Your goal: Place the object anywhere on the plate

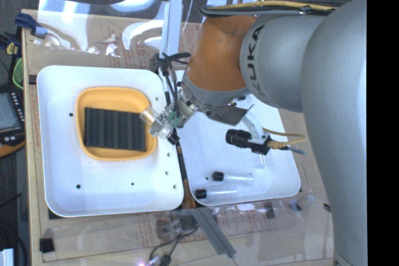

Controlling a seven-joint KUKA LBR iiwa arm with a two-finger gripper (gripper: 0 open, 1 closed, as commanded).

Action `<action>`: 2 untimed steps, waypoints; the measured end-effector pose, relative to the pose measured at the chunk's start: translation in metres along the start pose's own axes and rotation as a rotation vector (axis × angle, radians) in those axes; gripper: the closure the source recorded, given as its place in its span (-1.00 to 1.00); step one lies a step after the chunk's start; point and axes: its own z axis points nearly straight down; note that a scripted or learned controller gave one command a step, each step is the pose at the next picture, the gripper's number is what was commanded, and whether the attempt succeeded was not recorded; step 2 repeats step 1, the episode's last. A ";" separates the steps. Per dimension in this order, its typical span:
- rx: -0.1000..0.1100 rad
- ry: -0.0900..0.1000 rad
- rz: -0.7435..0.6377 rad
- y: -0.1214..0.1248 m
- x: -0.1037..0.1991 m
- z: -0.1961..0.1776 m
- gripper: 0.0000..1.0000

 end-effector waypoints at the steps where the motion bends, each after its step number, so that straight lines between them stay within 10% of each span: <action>1: 0.000 0.000 0.001 0.000 0.000 0.000 -1.00; 2: 0.000 0.000 0.001 0.000 0.000 0.000 -1.00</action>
